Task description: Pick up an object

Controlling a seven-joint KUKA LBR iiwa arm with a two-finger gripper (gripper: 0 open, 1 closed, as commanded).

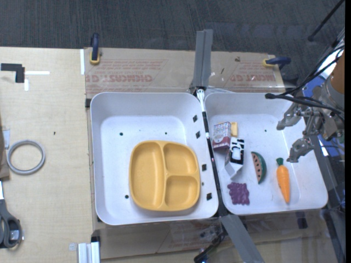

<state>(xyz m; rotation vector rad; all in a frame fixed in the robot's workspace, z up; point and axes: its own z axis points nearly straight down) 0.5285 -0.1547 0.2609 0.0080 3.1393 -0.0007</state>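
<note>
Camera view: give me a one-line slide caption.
End effector open above the right bin, near a carrot, melon slice, grapes and cartons; yellow plate in the left bin.

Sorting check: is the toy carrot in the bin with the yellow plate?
No, the toy carrot lies in the right bin.

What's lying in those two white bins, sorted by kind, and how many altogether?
Toy foods: 3 — carrot, watermelon slice, purple grapes
Small cartons or packets: 2 — red carton, black-and-white packet
Plates: 1 — yellow divided plate
Total: 6
</note>
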